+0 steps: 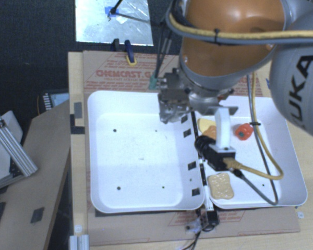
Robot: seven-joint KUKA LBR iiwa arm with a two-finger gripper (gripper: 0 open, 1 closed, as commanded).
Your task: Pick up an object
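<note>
The gripper [173, 113] hangs at the left bin's [101, 155] far right corner; I cannot tell its state. The tomato [243, 132] and cracker [220, 186] lie rightward, in the right bin [289, 176].

Bench: pale wood-coloured top [52, 155], seen from above at a slant.
Sheet on bench: brown cardboard [120, 72] with red printed lettering, lying flat under both bins.
Left bin: shallow white tray [141, 160], resting on the cardboard.
Right bin: shallow white tray [281, 160], touching the left bin along a shared middle edge.
</note>
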